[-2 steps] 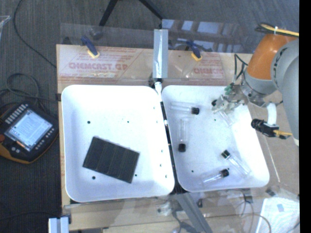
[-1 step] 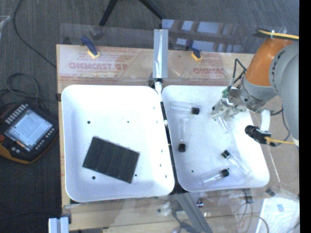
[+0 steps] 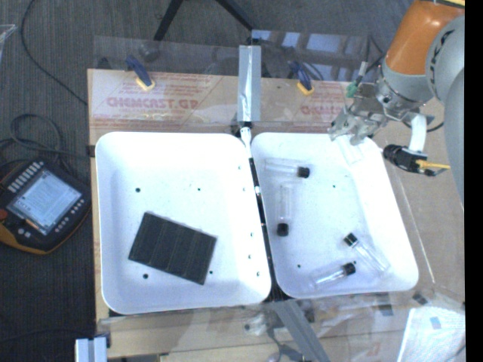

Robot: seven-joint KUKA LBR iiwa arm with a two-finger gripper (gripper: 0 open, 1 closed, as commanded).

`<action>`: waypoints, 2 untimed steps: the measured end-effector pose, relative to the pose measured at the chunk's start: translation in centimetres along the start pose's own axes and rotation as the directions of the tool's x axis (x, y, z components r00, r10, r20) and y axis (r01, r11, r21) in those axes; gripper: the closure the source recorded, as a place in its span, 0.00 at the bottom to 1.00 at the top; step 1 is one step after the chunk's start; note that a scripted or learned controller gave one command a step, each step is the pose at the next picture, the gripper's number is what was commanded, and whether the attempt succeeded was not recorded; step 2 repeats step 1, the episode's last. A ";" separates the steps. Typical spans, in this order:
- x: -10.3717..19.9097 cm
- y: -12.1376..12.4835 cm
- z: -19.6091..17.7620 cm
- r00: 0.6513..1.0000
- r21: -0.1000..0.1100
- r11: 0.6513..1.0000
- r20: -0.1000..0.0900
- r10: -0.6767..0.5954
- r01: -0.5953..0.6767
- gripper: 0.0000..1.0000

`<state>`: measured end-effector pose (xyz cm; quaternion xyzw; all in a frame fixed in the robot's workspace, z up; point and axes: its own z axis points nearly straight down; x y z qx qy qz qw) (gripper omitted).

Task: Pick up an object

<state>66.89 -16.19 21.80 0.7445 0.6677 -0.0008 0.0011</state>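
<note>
Arm enters from upper right, orange band partly cut off by the frame top. End effector (image 3: 361, 124) hangs over the far right corner of the right bin (image 3: 392, 202), at or just past its rim. It's small, pale and blurred against the white, so whether it's released or clenched: can't tell. Nothing visibly held.

Right bin holds four clear tubes w/ black caps, hard to read since the clear bodies nearly vanish on the white:
- far tube (image 3: 288, 170), lying crosswise near the back, cap at its right end
- middle tube (image 3: 283, 211), lying roughly lengthwise, cap at the near end
- right tube (image 3: 364, 251), slanted, cap at its upper left
- near tube (image 3: 334, 274), close to the front wall, cap at its right end (just beside the right tube's lower end; touching or not, unclear)

Left bin (image 3: 113, 164) holds a dark ribbed panel (image 3: 173, 248), flat, tilted, toward the near left.

Off the desk at left, a handheld pendant (image 3: 39, 206) lies on the floor, screen lit, partly cut by the frame edge.
</note>
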 end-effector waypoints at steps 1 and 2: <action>6.4 -0.7 -4.8 0.999 0.001 0.999 -0.001 0.047 -0.047 1.00; 6.4 -0.7 -4.8 0.999 0.001 0.999 -0.001 0.047 -0.047 1.00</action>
